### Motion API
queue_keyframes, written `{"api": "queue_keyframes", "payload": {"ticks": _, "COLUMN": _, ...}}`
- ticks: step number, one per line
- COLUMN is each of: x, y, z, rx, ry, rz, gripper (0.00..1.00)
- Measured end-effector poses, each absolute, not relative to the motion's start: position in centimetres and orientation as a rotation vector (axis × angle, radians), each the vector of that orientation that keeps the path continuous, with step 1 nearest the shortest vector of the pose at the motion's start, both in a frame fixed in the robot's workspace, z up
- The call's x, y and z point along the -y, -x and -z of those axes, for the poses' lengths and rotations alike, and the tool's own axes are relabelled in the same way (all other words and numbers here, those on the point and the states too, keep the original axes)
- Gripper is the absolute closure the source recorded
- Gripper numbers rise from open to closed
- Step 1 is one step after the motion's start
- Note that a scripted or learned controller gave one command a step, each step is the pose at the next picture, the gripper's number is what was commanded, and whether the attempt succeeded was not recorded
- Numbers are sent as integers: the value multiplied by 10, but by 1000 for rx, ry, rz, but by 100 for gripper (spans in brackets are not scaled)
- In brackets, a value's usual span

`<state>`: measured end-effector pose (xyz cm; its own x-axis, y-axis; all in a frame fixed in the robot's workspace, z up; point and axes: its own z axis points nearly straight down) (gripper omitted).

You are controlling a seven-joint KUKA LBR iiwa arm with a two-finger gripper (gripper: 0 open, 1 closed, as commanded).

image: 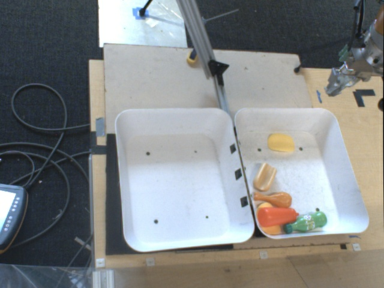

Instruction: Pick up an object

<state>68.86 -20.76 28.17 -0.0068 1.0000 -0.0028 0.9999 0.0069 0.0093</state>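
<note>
While tool (pixel 337 84) hovers beyond right bin (pixel 345 155), green bottle (pixel 306 222) near corner

Two smooth white plastic bins (pixel 180 122) sit on a matt wooden bench (pixel 336 89); green bottle (pixel 306 222) glossy.

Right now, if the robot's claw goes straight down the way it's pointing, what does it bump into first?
Probably just the bare bench. The gripper hangs outside the right bin, past its far corner, with the toys nowhere beneath it. Depth is hard to judge from one view.

Grey metal gripper (pixel 337 83), black cables, maybe orange band
</note>
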Motion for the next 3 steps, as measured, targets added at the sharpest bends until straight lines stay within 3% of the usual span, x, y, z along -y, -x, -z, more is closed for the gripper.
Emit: {"api": "queue_keyframes", "payload": {"ticks": 3, "x": 33, "y": -666, "z": -281, "rx": -2234, "ry": -2210, "rz": -3, "gripper": 100}}
